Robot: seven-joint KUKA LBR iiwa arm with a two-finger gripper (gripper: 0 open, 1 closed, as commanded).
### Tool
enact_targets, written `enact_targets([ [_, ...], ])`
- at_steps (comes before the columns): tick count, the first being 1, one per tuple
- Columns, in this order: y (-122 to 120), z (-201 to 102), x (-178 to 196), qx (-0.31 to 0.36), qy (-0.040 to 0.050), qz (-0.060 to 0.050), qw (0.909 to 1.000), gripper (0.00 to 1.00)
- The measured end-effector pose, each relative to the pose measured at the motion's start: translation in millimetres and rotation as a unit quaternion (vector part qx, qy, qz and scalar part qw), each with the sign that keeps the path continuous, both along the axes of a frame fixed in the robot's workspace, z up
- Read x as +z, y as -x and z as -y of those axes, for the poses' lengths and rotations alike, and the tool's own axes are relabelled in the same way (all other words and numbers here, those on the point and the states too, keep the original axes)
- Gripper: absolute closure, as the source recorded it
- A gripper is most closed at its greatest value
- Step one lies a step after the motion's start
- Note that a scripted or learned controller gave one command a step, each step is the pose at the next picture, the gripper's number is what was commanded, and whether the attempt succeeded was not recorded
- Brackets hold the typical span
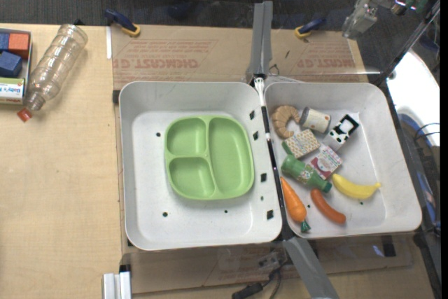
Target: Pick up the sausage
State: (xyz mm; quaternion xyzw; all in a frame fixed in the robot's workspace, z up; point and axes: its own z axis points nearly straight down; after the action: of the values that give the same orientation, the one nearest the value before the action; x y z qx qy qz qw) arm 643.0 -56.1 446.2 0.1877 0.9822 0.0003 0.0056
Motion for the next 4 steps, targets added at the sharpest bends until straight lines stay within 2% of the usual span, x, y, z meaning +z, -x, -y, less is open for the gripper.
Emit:
enact_targets([
  [1,-1.3,0.6,9.2,0.0,0.0003,0.002,1.0,1.0],
  [2,-2.6,-60.8,-66.6,0.245,0.0004,-0.005,0.9696,1.0],
  [3,-16.4,-110.6,-172.8,0.237,0.0003,-0.005,0.9715,1.0],
  [4,-16.6,-137.3,-195.2,0.295,0.0006,-0.004,0.9555,1.0],
])
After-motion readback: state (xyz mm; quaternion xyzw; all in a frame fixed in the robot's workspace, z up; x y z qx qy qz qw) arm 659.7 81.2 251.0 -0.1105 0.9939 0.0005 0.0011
